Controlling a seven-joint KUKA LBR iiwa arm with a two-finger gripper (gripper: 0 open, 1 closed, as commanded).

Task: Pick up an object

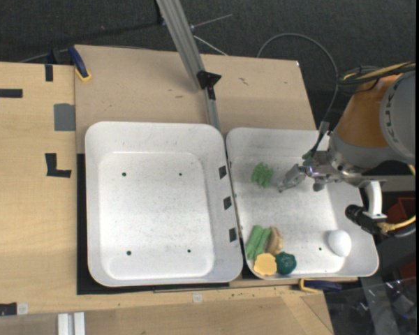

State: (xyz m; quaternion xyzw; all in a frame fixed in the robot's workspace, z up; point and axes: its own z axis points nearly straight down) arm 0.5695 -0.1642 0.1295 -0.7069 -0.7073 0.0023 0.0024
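Bench: you have a pale wooden bench top [28,187] at far left, with dark tape marks on it but no writing you could read.
Left bin: the shallow white plastic bin [157,135] on the left sits touching its twin along the middle seam.
Right bin: the second shallow white bin [300,142] holds all the candidates.
Objects: a small green ridged block [262,175] lies near that bin's left wall; at the near edge you see a long green piece [255,240], a tan lump [274,241], a yellow round piece [265,264] and a dark green knob [285,262] bunched together; a white ball [339,243] rests at the near right corner.
Gripper: the two-finger gripper [291,180] is low in the right bin, just right of the ridged block, its fingers spread and pinching nothing.
Progress: you should judge the pick as not yet made; closing on something and lifting are left.
Labels: none legible anywhere.
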